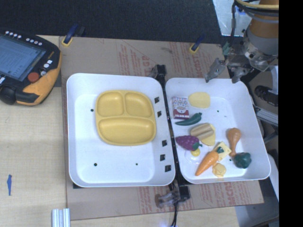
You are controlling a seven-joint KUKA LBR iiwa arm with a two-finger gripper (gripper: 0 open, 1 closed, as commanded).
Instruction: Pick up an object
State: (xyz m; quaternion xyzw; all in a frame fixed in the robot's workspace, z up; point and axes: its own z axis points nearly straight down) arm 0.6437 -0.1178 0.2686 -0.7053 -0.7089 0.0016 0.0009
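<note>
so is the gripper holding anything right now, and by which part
Nothing is held. The gripper hangs open above the far rim of the right bin, apart from the toy food.

Pale wooden bench [28, 145] — brown cardboard sheet [123, 56] — dark floor [118, 6] behind.

Plate [126, 117] sits in L bin [80, 167]; food bits in R bin [246, 174]; my gripper [223, 72] over R bin's back edge.

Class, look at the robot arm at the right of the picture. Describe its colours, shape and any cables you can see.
The arm is rounded, with an orange band above a grey wrist section. Dark and yellowish cables loop around its upper part. Below the wrist sits a grey metal gripper with dark, thin fingers.
</note>
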